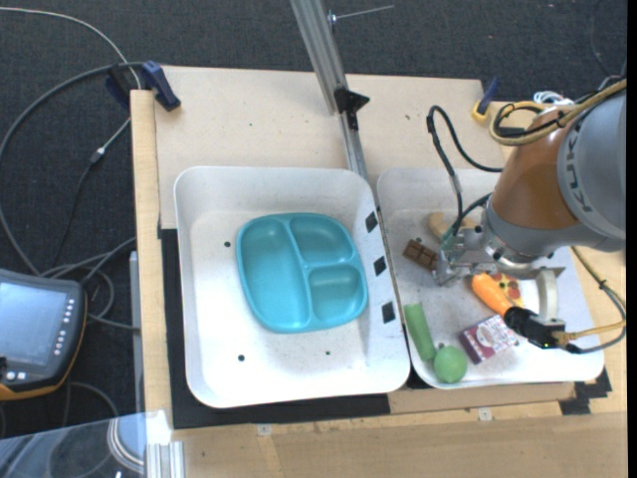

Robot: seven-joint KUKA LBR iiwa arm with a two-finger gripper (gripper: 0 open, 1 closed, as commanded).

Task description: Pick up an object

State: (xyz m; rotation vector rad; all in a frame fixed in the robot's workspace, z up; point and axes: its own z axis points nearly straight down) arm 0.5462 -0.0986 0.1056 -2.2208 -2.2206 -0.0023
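My gripper (450, 265) hangs low in the right bin (393, 189), under the arm's orange band (532, 182). It is just right of a small brown block (419, 255) and just left of an orange carrot-like piece (488, 290). A tan object (438, 223) lies a little behind it. Toward the bin's front lie a green cucumber-like stick (419, 329), a green ball (450, 363) and a pink packet (487, 337). Nothing can be seen held in the gripper.
The left bin (199, 267) holds a teal divided plate (299, 270). A metal pole (317, 38) slants down to the ridge between the bins. Black cables (448, 157) loop over the right bin's back, and a yellow-black cable (542, 329) crosses its right side.
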